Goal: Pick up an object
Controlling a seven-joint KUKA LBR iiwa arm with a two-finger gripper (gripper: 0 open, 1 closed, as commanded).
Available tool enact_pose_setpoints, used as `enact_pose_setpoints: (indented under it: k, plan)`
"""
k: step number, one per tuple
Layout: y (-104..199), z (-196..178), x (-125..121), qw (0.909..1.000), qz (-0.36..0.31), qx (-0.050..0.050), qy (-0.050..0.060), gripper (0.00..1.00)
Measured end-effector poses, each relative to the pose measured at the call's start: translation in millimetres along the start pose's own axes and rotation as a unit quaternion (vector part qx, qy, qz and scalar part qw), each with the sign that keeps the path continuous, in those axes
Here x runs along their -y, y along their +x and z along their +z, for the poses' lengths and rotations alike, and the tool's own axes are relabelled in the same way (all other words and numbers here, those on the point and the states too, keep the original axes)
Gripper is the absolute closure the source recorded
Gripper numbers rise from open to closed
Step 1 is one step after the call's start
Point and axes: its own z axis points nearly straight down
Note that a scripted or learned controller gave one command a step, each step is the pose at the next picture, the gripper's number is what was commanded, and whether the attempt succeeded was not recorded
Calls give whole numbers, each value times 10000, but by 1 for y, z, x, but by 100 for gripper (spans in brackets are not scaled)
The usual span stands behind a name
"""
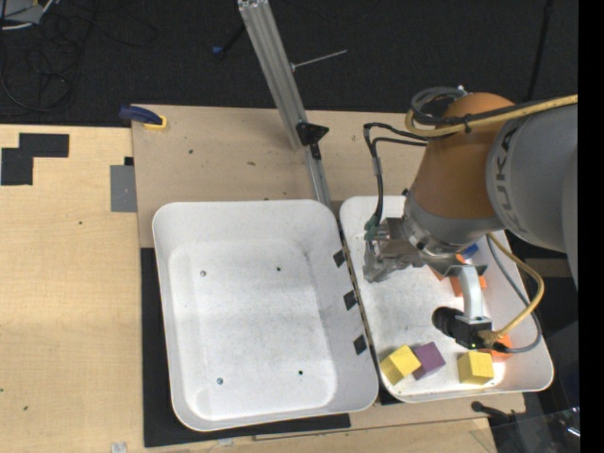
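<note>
Gripper low in right bin (arm above). Yellow block, purple block lie nearer the camera, apart from it.

Tabletop: pale matt wooden tabletop, light grain, smooth.
Left bin: shallow white plastic bin, smooth with a soft sheen, finely speckled floor.
Right bin: matching white plastic bin, brightly lit at its near edge.
Rail: slanted ribbed aluminium rail, dull silver metal.
Arm: grey arm shell, smooth satin; orange band glossy.
Blocks: two yellow cubes and purple cube, matt, smooth-faced.
Backdrop: black cloth backdrop, matt.
</note>
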Motion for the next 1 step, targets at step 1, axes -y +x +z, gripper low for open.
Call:
enact_pose_setpoints:
  k: [1]
  plan:
    - [48, -1, -6, 10000, 1, 11, -11, 100]
